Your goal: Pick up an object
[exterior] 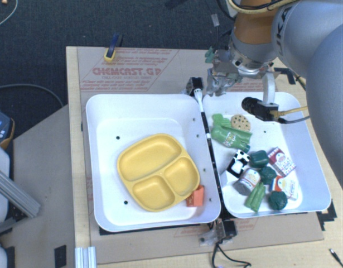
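Observation:
My gripper (217, 84) hangs over the far left corner of the right bin (313, 166), close to the wall between the two bins. Nothing shows in its grasp. Just in front of it in that bin lie a green leafy toy (230, 134) and a round speckled cookie (239, 121). Further forward sits a heap: a black-and-white cow toy (238, 163), a dark green piece (259, 158), a red-and-white carton (281, 161), a small can (249, 180) and a green pickle (255, 197).
The left bin (104, 149) holds a yellow divided plate (157, 172) with an orange block (196, 197) at its near right corner. A blue and yellow clamp (111, 48) lies on the cardboard behind the bins. The arm's grey bulk overhangs the right bin's far right side.

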You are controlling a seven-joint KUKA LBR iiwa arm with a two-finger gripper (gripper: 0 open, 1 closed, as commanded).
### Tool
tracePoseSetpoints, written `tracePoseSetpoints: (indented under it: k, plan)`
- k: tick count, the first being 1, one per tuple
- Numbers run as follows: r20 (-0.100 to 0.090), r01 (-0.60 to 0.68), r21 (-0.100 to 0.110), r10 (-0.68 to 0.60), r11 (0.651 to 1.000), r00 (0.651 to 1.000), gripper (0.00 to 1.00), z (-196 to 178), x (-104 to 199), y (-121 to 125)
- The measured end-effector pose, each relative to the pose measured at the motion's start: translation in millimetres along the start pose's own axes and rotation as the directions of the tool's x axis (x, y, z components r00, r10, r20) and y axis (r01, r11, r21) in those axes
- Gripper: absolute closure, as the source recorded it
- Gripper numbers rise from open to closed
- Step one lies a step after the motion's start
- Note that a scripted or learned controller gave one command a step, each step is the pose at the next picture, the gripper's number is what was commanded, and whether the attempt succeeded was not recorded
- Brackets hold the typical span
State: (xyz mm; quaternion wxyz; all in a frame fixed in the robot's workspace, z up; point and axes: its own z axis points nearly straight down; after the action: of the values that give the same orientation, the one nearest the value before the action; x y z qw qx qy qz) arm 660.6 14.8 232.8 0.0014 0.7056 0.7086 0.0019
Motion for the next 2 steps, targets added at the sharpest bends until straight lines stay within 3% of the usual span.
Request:
tracePoseSetpoints:
  k: [1, 2]
  plan:
    - [0.001, -0.003, 0.008, 0.003, 1.000, 1.000, 1.00, 17.9, -0.6, 0.1]
    - [0.001, -0.003, 0.002, 0.003, 1.000, 1.000, 1.00, 2.7, 10.2, -5.2]
